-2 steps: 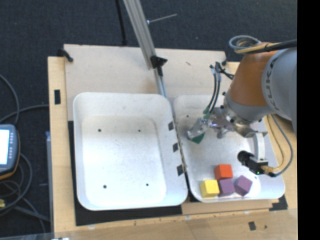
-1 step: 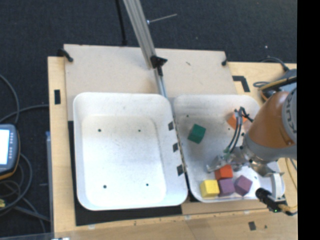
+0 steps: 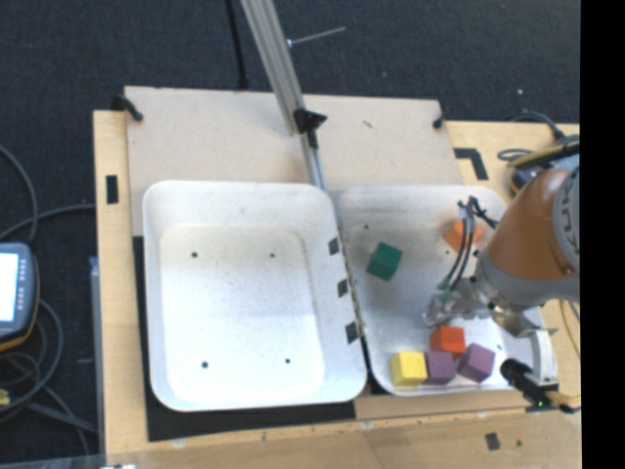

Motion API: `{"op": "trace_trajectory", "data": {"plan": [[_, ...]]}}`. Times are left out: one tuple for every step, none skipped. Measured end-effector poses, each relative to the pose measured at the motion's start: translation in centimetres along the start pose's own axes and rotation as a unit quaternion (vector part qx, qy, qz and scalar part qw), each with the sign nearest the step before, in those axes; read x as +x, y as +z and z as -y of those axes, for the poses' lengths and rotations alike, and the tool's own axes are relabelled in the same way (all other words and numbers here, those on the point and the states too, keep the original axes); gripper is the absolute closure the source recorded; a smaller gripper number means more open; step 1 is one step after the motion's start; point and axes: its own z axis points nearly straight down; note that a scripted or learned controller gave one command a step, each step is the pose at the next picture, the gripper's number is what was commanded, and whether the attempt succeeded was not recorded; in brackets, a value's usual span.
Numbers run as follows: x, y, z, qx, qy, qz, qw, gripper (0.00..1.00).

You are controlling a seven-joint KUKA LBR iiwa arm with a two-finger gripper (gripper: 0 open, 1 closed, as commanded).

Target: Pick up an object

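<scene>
My gripper [image 3: 441,313] hangs low in the right bin [image 3: 391,213], just above an orange-red block [image 3: 449,340]. The wrist above it hides how its fingers stand. A green cube [image 3: 384,260] lies in the middle of that bin, left of the gripper. Along the near wall sit a yellow cube [image 3: 409,366] and two purple blocks [image 3: 440,366] [image 3: 477,362]. An orange piece [image 3: 456,233] peeks out beside the arm near the far right.
The left bin [image 3: 234,291] lies beside the right one. A slanted metal rail [image 3: 273,52] runs from the top down to the gap between the bins. The orange-banded arm [image 3: 532,237] covers the right bin's right edge. Cables and a handheld screen [image 3: 15,291] lie at the far left.
</scene>
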Motion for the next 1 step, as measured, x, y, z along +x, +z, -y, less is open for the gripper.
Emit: {"op": "trace_trajectory", "data": {"plan": [[0.02,0.07,0.02,0.000,0.001,0.000,1.0000,0.00]]}}
